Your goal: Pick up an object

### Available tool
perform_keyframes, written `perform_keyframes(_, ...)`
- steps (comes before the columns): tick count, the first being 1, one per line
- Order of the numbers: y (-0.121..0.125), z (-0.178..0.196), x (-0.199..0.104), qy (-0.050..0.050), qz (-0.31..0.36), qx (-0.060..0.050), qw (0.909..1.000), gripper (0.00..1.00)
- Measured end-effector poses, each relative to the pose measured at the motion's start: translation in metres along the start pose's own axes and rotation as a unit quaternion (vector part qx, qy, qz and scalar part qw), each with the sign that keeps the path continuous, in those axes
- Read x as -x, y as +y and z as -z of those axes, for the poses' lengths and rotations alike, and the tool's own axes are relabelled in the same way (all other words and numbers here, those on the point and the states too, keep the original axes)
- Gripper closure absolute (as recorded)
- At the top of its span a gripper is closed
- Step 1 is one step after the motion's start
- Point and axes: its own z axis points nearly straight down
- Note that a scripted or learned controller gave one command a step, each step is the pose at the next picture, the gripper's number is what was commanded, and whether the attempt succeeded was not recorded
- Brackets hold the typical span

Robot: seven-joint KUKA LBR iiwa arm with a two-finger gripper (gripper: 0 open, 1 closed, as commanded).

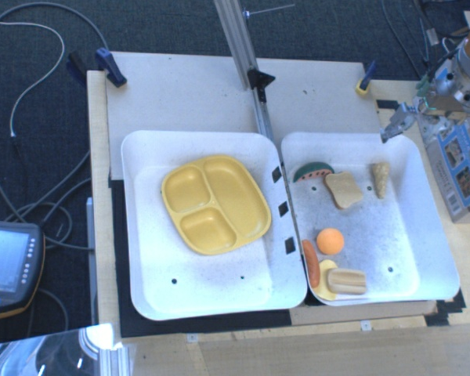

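Observation:
The right bin (423, 233) holds several toy foods. A watermelon slice (313, 171) and a tan bread slice (344, 189) lie near its far left. A pale beige piece (380, 178) rests at the far right. An orange (330, 241) sits in the middle. A red-orange sausage (311, 262), a yellow banana (323, 285) and a tan roll (346, 281) are crowded at the near left corner. My gripper (395, 124) hangs over the bin's far right rim, above and to the right of the beige piece, with nothing seen in it.
A yellow divided plate (215, 204) lies in the left bin (149, 288). A slanted metal rail (243, 45) runs down to the gap between the bins. Blue clamps (110, 65) sit at the bench's far corners. Boxes and cables (454, 171) crowd the right side.

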Motion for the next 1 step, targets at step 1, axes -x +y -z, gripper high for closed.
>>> perform_keyframes(1,0.0,0.0,0.0001,0.0,0.0,0.0,1.0,0.0)
